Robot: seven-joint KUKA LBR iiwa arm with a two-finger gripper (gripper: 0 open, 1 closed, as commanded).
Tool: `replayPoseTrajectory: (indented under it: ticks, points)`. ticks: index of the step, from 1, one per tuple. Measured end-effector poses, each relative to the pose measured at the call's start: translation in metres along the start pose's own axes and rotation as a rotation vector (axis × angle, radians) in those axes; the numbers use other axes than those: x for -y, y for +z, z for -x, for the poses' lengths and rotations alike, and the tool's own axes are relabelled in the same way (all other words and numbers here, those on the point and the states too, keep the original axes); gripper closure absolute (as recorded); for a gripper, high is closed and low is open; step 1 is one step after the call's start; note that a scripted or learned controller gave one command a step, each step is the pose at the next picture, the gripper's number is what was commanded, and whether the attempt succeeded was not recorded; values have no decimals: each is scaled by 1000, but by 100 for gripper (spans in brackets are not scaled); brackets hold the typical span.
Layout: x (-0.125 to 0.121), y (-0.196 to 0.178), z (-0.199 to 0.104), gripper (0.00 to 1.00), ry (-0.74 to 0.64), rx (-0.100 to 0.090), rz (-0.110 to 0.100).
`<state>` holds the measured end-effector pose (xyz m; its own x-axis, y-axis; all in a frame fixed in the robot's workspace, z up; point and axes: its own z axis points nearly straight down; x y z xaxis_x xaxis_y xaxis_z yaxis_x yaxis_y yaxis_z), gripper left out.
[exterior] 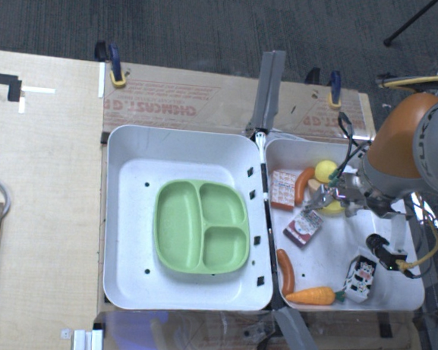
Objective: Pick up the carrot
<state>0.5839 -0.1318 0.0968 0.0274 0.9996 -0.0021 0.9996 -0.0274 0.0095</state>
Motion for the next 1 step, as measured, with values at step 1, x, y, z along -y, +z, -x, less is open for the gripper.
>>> replayPoseTrajectory:
  ticks: [1]
  points:
    - [-70, 9, -12, 0, 178, 1, -30]
